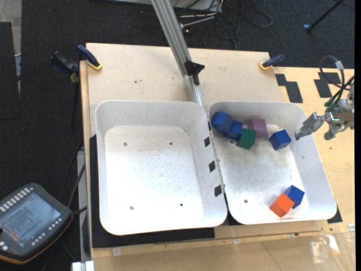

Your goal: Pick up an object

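Camera view looks down on a pale wooden desk (169, 72) carrying two shallow white bins side by side. The left bin (113, 168) has only dark specks on its floor. The right bin (316, 174) holds the loose blocks: a dark blue block (225, 125) near the top left corner, touching a green block (246, 139), with a mauve block (258, 125) just behind the green one. A separate blue block (280, 139) lies a little to the right of that cluster. Near the lower right corner an orange block (282, 205) and a small blue block (294, 195) touch each other.

The claw (317, 124) sits at the right bin's upper right rim, above the wall, apart from every block and holding nothing; whether it is wide or narrow cannot be told.

A handheld control pad (28, 224) with a grey screen lies off the desk at lower left; its writing is too small to read. Blue-and-yellow clamps (89, 57) grip the desk's far corners.
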